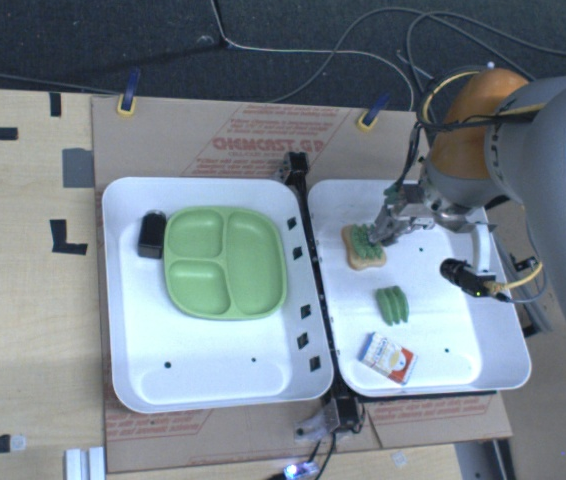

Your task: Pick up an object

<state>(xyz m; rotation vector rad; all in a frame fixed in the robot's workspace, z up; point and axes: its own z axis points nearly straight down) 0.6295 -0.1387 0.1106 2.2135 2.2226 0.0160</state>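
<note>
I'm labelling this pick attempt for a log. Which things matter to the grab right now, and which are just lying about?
In play: gripper, down over the tan and green toy in the right bin.

Lying about: green pod, small box, green divided plate and black block in the left bin.

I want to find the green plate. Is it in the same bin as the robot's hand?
No, the green plate lies in the left bin, while the gripper is over the right bin.

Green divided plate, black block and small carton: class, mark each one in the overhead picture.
Green divided plate (226, 264), camera view, middle of the dish.
Black block (151, 234), camera view, its top face.
Small carton (388, 357), camera view, its printed face.
</note>
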